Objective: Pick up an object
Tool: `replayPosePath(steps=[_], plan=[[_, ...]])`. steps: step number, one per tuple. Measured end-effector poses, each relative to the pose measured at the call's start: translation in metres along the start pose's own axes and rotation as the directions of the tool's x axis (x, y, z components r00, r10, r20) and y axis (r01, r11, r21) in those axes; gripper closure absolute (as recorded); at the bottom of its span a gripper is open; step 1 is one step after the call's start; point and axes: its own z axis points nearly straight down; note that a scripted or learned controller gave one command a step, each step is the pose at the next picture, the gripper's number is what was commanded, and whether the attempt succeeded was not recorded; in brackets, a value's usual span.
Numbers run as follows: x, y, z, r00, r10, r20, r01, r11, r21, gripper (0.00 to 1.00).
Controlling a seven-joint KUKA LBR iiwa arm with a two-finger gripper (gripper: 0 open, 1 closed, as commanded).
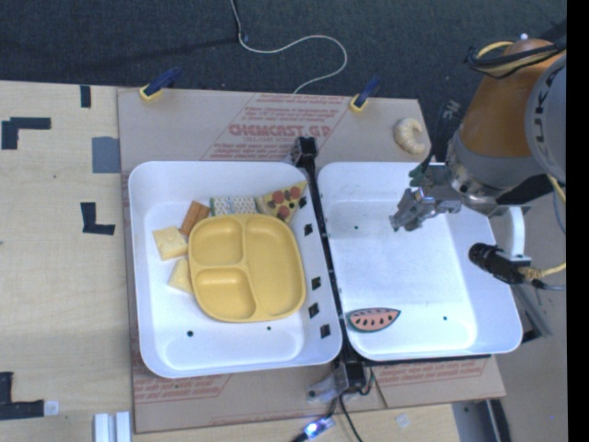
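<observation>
The arm reached in from the right, its orange band above the wrist, and the tool hung over the upper middle of the right bin. Whether its fingers were apart or together could not be told; they showed only as a small dark cluster against the white floor, and nothing could be seen between them.

Taking the right bin as the landmark: a watermelon slice lay flat on its floor near the lower left corner, well apart from the tool. Just beyond the bin's upper edge, on the cardboard sheet under both bins, sat a pale rounded thing, perhaps a bread roll, though the view was too coarse to be sure. Touching the bin's left wall stood the left bin, with a black strip running along the seam between the two.

In the left bin a yellow tray with three compartments lay near the middle. Small flat pieces were tucked around its far side from the right bin: a tan square, an orange-brown piece above it, and a pale wedge below, partly under the tray's rim. Along the tray's upper edge lay a checkered piece and a pizza slice close to the seam.

A white cable looped across the dark floor beyond the table.
</observation>
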Motion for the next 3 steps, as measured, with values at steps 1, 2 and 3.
replayPosePath(steps=[1,2,3], plan=[[0.051,0.002,0.011,1.0,0.0,0.001,0.0,1.0,0.001,1.0],[0.101,0.02,0.015,1.0,-0.001,0.001,0.001,1.0,0.0,1.0],[0.13,0.011,0.005,1.0,0.001,0.001,-0.001,1.0,0.0,1.0]])
